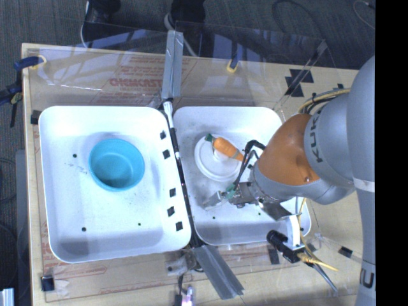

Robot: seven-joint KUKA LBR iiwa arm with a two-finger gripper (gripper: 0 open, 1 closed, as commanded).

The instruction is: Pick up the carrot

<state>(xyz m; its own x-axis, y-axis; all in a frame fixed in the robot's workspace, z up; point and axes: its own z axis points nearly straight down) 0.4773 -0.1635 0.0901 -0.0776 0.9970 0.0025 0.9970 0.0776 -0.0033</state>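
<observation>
A small orange carrot with a green stem end is lying tilted across a round white dish in the right bin.

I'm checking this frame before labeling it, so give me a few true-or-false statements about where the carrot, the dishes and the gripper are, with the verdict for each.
1. The carrot lies on the white plate in the right bin. True.
2. The blue bowl shares a bin with the carrot. False: the blue bowl sits in the left bin, and the carrot is in the right bin.
3. The gripper holds the carrot. False: the carrot rests on the white plate, apart from the gripper, which is lower in the right bin.
4. The arm reaches in over the right bin. True.
5. The carrot's green end points toward the blue bowl's side. True.
</observation>
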